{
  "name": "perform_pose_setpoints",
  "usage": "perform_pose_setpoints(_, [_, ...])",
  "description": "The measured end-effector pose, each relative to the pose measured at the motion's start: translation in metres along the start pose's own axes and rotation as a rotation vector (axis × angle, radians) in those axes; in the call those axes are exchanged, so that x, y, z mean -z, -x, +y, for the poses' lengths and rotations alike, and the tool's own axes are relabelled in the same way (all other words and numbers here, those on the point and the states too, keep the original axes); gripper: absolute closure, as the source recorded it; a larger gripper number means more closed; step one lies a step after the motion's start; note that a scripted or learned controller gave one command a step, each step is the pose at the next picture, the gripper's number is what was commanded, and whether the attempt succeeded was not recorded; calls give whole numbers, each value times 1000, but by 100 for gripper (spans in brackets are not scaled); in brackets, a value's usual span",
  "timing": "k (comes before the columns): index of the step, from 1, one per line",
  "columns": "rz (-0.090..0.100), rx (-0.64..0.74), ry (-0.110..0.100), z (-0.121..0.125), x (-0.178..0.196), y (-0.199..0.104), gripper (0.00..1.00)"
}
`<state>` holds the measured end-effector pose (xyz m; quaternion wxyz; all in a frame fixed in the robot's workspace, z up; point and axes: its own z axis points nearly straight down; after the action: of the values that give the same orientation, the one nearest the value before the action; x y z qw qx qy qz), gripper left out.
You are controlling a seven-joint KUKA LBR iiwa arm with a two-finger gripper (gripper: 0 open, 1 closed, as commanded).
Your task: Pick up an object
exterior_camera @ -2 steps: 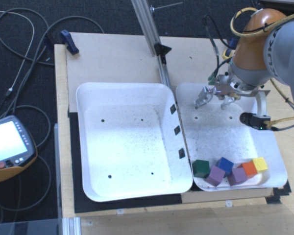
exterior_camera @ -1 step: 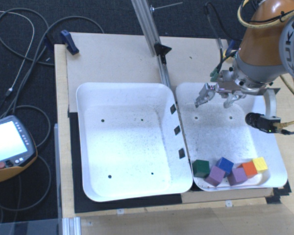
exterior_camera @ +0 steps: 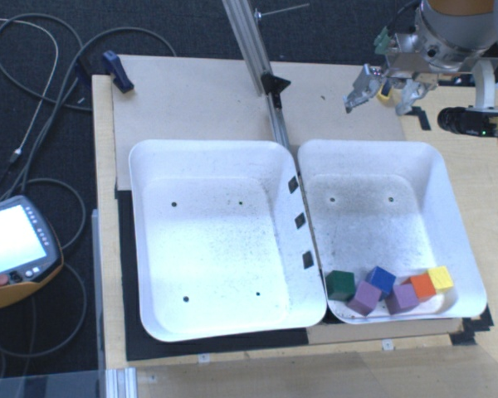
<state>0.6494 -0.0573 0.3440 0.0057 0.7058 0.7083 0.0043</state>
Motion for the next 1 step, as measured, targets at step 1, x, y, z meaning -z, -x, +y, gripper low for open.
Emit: perform_pose_setpoints(1, [3,-9,-26,-43,-107,51,0])
